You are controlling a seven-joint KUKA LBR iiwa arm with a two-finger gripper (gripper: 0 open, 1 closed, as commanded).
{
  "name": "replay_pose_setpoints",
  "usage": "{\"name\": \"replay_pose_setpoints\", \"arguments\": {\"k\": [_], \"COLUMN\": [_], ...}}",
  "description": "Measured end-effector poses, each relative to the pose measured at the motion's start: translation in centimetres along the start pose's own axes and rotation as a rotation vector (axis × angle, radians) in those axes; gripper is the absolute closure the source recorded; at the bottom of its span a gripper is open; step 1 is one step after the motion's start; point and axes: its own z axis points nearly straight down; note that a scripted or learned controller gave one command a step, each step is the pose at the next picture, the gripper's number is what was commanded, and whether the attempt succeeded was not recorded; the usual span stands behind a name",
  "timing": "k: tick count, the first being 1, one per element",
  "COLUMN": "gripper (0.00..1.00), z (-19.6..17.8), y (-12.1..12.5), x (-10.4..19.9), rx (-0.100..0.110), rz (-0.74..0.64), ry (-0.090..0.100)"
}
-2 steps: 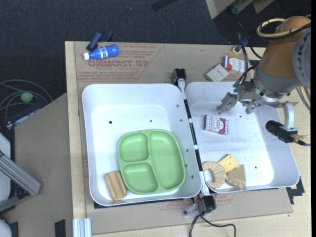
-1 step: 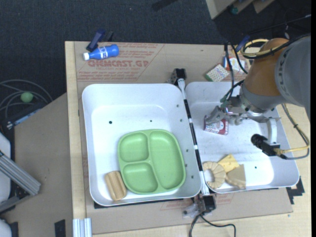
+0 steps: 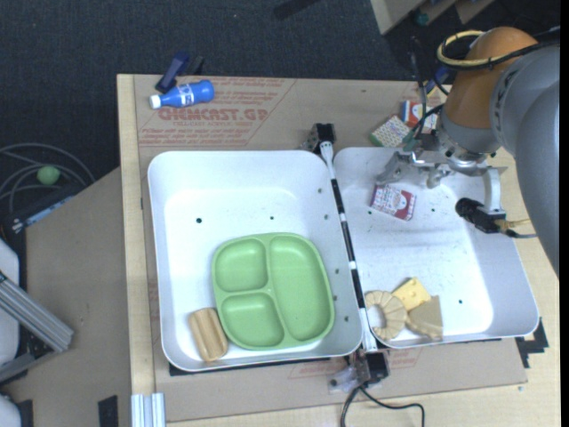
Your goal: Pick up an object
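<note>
Plywood bench (image 3: 267,105) — two white bins (image 3: 178,238), dark carpet (image 3: 133,16) behind

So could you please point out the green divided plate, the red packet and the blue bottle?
green divided plate (image 3: 271,289): camera view, its centre ridge.
red packet (image 3: 393,203): camera view, its face.
blue bottle (image 3: 188,94): camera view, its body.

A pale green divided plate (image 3: 271,289) in a white bin (image 3: 169,238); nearby, a red-and-white packet (image 3: 393,202), possibly printed.
</note>
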Motion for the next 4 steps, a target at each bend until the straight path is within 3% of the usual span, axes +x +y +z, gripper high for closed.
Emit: {"name": "replay_pose_setpoints", "arguments": {"k": [2, 3, 4], "gripper": [0.00, 0.00, 0.00], "z": [0.0, -2.2, 0.2], "y": [-4.7, -16.6, -8.6], "x": [2.2, 4.1, 3.4], "rx": [-0.001, 0.014, 0.011], "rz": [0.001, 0.002, 0.000], "ry": [-0.001, 0.003, 0.002]}}
